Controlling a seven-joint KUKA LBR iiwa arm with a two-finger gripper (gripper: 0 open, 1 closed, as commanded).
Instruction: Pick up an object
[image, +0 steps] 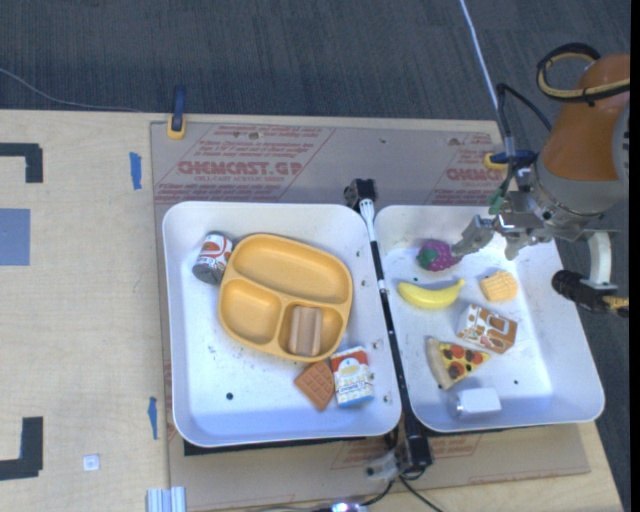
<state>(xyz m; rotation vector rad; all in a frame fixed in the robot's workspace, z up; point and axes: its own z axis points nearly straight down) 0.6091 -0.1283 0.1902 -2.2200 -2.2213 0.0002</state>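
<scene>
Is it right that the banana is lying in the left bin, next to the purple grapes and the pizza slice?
Not quite. The banana lies in the right bin, not the left one. The camera view shows it there, just below the purple grapes and above the pizza slice. The left bin holds the yellow divided plate instead.

Arm (590, 120) cut off at right edge, small white block (478, 402) — identity unclear, can (211, 257) partly behind yellow tray (285, 295).
</scene>
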